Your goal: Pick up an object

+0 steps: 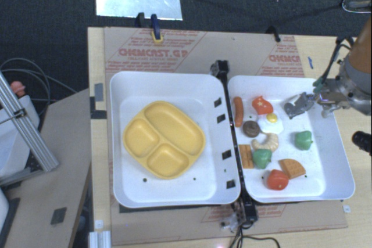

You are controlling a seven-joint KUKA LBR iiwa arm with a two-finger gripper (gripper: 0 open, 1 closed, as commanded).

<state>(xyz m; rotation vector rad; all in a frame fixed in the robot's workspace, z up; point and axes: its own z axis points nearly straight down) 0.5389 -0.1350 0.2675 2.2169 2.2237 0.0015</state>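
Desk point(192, 46), right bin point(334, 151): pincer point(297, 106) near yellow piece point(271, 119), jaw state indiscernible; best lowered squarely over one isolated item.

I see gripper point(297, 106) over right bin point(336, 151) | toy food below | yellow tray point(164, 139) in left bin point(125, 96)

tray point(164, 139) in left bin point(128, 90), food point(264, 139) right

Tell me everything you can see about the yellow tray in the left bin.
The yellow tray is a rounded, plastic-looking dish with three compartments: one long one along its upper side and two smaller ones below. It lies flat, turned at a slant, near the middle of the left bin. Nothing lies in it and only the bin floor touches it.
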